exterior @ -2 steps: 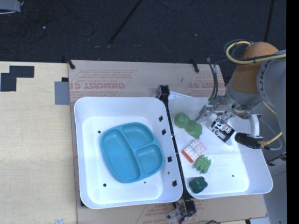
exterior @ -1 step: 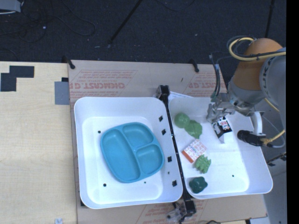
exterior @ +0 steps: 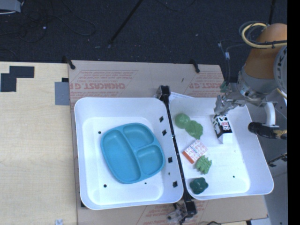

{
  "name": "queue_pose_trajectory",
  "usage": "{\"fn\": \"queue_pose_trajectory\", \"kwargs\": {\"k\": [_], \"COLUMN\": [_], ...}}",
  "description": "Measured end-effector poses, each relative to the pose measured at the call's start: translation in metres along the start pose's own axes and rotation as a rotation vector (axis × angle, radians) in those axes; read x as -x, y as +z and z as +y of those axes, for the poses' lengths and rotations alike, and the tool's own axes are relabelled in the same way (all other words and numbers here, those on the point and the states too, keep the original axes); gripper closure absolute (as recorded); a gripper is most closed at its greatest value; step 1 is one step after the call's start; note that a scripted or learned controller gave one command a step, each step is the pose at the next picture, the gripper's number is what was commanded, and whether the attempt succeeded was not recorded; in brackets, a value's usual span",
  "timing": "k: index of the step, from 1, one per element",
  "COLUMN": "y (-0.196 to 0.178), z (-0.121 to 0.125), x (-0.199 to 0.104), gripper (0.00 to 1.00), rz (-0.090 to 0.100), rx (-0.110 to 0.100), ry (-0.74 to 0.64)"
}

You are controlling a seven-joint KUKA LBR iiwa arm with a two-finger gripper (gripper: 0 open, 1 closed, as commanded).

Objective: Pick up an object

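claw [exterior: 224,110] above black-white box [exterior: 224,127], right bin [exterior: 255,172]

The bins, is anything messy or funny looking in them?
Nothing looks spilled or broken. The blue divided plate sits slightly askew in the left bin. In the right bin, the green toys, a small orange-and-white pack and a black-and-white box lie loosely scattered below the gripper.

Robot lab bench, 2 white bins [exterior: 123,104] on cardboard sheet [exterior: 117,81], loose cables [exterior: 126,13] on dark carpet, grey-orange arm [exterior: 262,60] at right
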State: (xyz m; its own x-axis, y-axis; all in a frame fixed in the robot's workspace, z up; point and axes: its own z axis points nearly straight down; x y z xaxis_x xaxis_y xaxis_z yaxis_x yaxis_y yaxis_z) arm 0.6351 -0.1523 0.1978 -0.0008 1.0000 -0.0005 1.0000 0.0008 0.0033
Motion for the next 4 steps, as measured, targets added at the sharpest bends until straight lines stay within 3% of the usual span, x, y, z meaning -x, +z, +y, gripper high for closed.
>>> {"fn": "queue_pose_trajectory", "kwargs": {"k": [1, 3, 4], "y": [-0.036, -0.030, -0.028], "z": [0.001, -0.002, 0.001], "x": [0.001, -0.088, -0.149], "gripper": [1.00, 1.00, 1.00], "rz": [0.000, 0.003, 0.003], "rx": [-0.001, -0.007, -0.007], "ry": [0.000, -0.003, -0.004]}}
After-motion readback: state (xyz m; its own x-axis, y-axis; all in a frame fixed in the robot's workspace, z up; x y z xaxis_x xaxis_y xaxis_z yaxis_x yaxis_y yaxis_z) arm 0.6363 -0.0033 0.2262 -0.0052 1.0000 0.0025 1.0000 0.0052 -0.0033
